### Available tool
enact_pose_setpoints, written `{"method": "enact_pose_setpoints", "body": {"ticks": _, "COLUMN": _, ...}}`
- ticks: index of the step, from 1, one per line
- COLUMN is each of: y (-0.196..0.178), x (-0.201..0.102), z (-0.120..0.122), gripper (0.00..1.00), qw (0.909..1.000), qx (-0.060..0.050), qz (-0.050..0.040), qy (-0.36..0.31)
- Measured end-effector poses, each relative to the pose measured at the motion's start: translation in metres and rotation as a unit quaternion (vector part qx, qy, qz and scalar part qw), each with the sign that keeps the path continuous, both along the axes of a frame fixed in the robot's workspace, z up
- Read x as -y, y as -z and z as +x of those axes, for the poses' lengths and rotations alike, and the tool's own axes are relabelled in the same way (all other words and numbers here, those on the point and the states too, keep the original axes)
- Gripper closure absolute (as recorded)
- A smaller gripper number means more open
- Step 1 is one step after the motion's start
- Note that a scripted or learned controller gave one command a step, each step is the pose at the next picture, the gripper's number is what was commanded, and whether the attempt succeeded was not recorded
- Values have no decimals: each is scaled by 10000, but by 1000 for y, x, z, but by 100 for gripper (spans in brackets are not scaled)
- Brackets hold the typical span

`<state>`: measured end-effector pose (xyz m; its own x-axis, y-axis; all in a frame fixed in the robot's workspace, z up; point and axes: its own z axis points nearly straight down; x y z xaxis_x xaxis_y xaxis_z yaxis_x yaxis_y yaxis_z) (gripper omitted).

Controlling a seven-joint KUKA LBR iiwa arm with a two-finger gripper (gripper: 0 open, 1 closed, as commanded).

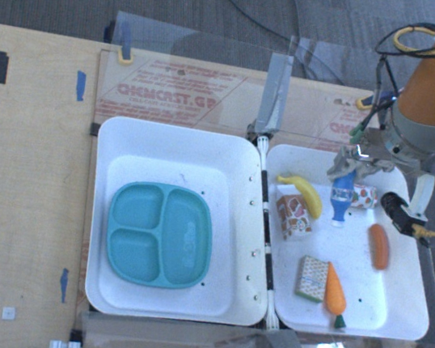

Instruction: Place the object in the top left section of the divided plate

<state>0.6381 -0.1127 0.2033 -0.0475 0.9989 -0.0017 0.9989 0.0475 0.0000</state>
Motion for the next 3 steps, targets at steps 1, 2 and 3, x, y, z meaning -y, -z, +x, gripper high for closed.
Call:
{"method": "enact_pose_setpoints", "body": {"ticks": 1, "y": 19, "x": -56, "z": -66, "gripper": 100, "qw": 10000, "qx": -12, "qz": 10, "qy": 37}}
{"method": "enact_pose_setpoints", "body": {"ticks": 2, "y": -14, "x": -122, "z": -159, "gripper": 100, "qw": 9969, "qx": -24, "qz": 12, "qy": 787}}
{"method": "enact_pose_setpoints", "body": {"ticks": 3, "y": -44, "x": -241, "z": -159, "gripper": 100, "qw": 9976, "qx": -5, "qz": 8, "qy": 690}}
